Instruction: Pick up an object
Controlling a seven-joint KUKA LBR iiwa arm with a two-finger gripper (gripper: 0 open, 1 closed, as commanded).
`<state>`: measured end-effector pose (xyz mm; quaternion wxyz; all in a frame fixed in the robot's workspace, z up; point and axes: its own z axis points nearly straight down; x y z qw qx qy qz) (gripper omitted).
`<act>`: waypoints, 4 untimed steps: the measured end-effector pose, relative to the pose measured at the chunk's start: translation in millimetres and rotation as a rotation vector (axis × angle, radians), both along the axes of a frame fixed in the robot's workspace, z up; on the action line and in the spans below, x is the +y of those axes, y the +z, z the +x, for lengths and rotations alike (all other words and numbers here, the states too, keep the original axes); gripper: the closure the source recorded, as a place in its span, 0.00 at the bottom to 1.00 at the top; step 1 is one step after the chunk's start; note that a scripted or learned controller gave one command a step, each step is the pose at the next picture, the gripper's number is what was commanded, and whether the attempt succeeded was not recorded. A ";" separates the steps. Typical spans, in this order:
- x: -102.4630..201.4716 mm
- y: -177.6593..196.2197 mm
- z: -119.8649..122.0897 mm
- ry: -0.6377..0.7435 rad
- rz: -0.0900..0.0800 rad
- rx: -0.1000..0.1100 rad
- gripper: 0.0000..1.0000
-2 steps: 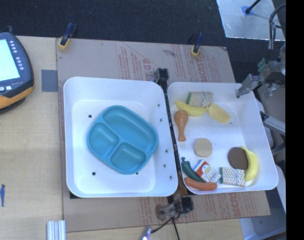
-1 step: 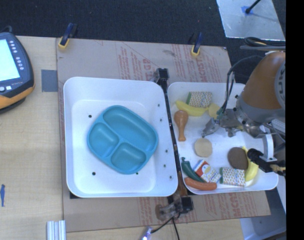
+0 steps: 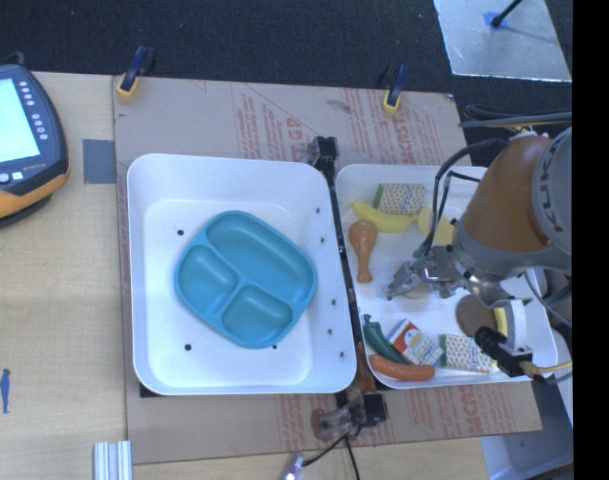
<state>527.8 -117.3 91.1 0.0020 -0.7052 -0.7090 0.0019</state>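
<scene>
Gripper (image 3: 409,280) low in right bin (image 3: 544,353) beside chicken leg (image 3: 363,244) (fingers: cannot tell); drop straight, squeeze slow.

A blue divided plate (image 3: 246,279) lies in the left bin (image 3: 149,268). The arm (image 3: 514,218) hangs over the right bin (image 3: 359,183), above a banana (image 3: 379,216), drumstick (image 3: 363,246) and hot dog (image 3: 402,370).

wooden bench (image 3: 54,298), cardboard sheet (image 3: 274,118), dark floor (image 3: 234,18)
</scene>
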 end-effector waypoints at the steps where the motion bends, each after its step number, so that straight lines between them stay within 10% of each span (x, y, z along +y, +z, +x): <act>1: -7.2 0.9 64.1 -0.002 0.000 -0.003 0.00; 2: 25.7 0.1 11.9 0.000 0.000 0.000 0.00; 3: 24.5 10.7 12.2 0.004 -0.002 0.001 1.00; 4: 107.1 107.6 7.1 0.000 0.001 -0.003 1.00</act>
